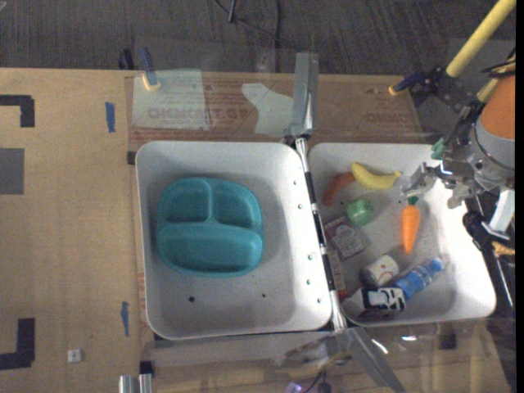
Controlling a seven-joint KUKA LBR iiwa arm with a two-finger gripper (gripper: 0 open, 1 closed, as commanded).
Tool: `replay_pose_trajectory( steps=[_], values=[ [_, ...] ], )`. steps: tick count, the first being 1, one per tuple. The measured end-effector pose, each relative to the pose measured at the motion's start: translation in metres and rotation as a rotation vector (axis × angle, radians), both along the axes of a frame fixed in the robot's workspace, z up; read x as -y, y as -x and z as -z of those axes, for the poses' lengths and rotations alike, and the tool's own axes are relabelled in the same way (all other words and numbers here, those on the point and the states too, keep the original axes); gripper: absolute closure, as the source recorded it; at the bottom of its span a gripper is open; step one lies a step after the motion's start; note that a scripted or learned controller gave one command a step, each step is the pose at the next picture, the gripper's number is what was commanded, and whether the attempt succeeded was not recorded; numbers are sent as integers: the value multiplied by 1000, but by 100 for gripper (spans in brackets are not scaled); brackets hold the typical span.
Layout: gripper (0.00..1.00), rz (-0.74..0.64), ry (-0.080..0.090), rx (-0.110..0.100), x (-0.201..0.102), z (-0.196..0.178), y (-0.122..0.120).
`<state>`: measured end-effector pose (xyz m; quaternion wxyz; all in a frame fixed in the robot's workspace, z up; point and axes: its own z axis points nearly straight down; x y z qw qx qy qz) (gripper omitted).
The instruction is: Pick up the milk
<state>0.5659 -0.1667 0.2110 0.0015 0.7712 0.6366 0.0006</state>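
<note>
The milk (383, 299) is a small black-and-white carton lying on its side in the near left corner of the right bin (467, 301). It touches a small brown-and-white can (379, 268) and lies beside a blue water bottle (418, 277). My gripper (430, 188) hangs over the far right part of that bin, above and just right of the carrot (409, 228), well away from the milk. Its fingers are spread open with nothing between them.
The right bin also holds a yellow banana (374, 177), a red-orange piece (336, 188), a green item (359, 212) and a small pinkish box (347, 237). The left bin (164, 301) holds a teal divided plate (210, 225). A metal divider (304, 105) stands behind the bins.
</note>
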Motion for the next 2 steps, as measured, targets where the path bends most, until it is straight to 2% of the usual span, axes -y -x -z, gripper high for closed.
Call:
replay_pose_trajectory(
  steps=[1,2],
  values=[
    [0,309,-4,-6,-9,80,-16],
    [0,393,-1,-3,43,-44,87]
  ],
)
